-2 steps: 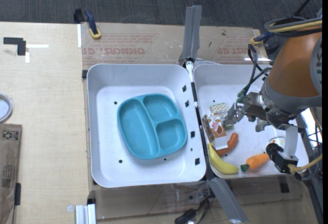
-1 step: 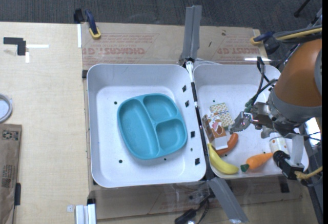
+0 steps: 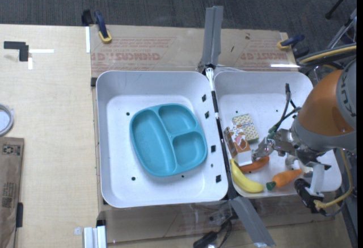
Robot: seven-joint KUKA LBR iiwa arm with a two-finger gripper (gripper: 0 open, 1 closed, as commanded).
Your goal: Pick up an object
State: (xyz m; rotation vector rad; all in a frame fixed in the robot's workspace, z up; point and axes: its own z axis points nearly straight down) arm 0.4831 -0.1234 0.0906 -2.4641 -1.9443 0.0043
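Observation:
The right bin (image 3: 255, 85) holds several small items. A yellow banana (image 3: 245, 180) lies along its front left corner. An orange carrot (image 3: 286, 177) with a green tip lies to the banana's right. A small red-orange piece (image 3: 255, 165) sits between them, just under my gripper (image 3: 265, 148). My gripper hangs low over the bin, right beside a brown and white box (image 3: 238, 143). A checkered packet (image 3: 244, 123) lies behind the box. The grey wrist with its orange band (image 3: 323, 108) covers the right part of the bin.
The left bin (image 3: 113, 127) bears a teal divided plate (image 3: 168, 139) in its middle. A grey divider post (image 3: 212, 37) stands behind the seam of the two bins. Clamps sit on the cardboard at the back left and back right.

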